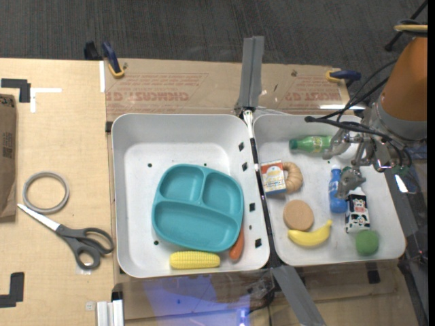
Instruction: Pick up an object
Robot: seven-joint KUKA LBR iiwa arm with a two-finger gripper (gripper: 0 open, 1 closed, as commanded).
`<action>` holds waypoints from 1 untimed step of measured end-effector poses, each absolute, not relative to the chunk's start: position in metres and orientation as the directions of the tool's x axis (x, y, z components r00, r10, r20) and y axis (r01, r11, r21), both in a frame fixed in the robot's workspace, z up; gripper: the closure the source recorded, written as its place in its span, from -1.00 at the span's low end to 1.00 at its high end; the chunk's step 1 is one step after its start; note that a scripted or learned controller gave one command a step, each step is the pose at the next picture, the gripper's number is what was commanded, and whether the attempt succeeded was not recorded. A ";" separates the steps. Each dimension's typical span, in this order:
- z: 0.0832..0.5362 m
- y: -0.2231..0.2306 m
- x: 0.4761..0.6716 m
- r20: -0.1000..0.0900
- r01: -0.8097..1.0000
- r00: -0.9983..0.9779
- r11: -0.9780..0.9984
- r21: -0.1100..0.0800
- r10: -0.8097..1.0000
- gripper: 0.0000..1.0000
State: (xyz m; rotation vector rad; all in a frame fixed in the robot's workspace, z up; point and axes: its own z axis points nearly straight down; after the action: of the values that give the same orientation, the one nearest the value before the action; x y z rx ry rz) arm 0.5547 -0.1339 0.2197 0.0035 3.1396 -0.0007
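The right bin (387,202) holds several objects: a green bottle (311,143), a small red-and-white carton (273,177), a tan pastry (294,175), a round brown cookie (298,215), a banana (310,235), a blue bottle (336,190), a cow-patterned carton (357,212) and a green ball (367,242). My gripper (351,176) hangs low over this bin, right beside the top of the blue bottle and just above the cow-patterned carton. Nothing visibly sits in it.
The left bin (129,182) carries a teal divided plate (198,208), a yellow corn cob (195,259) and an orange carrot (236,248). Scissors (75,236) and a tape roll (45,191) lie on the bench at the left. The arm's cables (340,117) cross the right bin's back corner.
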 end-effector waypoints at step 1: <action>0.097 -0.128 0.499 0.000 0.140 -0.990 0.990 0.000 0.140 -1.00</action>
State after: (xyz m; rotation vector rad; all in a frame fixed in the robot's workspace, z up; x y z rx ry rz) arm 0.4988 -0.1278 0.0973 0.2209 3.1335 0.0001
